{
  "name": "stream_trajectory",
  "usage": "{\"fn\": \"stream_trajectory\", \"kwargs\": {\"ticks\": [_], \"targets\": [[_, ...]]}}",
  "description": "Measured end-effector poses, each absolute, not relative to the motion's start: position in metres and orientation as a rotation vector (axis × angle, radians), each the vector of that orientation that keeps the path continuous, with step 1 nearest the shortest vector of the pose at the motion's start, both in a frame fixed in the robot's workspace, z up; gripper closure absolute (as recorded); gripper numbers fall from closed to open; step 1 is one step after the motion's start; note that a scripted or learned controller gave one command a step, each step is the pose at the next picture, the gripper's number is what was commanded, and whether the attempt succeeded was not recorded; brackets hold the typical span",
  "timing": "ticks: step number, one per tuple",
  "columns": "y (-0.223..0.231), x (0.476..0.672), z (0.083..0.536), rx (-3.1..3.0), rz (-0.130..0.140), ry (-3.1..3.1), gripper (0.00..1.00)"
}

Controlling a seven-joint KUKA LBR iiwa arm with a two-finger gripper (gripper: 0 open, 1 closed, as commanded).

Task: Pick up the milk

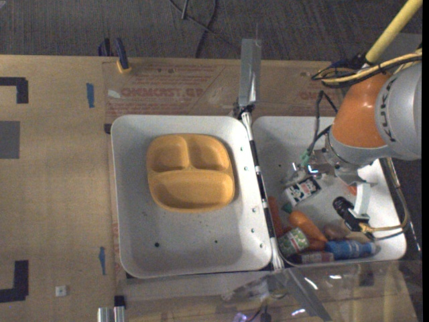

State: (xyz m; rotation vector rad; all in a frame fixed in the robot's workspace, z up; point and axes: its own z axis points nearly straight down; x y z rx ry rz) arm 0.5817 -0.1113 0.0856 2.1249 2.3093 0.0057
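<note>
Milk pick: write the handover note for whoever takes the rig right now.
Claw: low in the right bin, just above the milk; whether it is open or shut cannot be told from this view.
Milk: small carton lying in the right bin, left of centre, not lifted.
Nearby: carrot, blue bottle and a green-labelled can along the bin's near side.
Left bin: holds the orange divided tray.
Done: arm positioned over the milk.
Left: grip confirmed, milk lifted.
</note>
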Motion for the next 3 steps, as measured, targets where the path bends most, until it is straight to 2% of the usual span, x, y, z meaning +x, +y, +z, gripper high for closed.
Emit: {"fn": "stream_trajectory", "kwargs": {"ticks": [1, 2, 3], "targets": [[-0.112, 0.583, 0.094, 2.129, 0.008, 2.307, 1.00], [-0.112, 0.583, 0.094, 2.129, 0.008, 2.307, 0.00], [-0.142, 0.572, 0.125, 1.812, 0.001, 2.564, 0.00]]}}
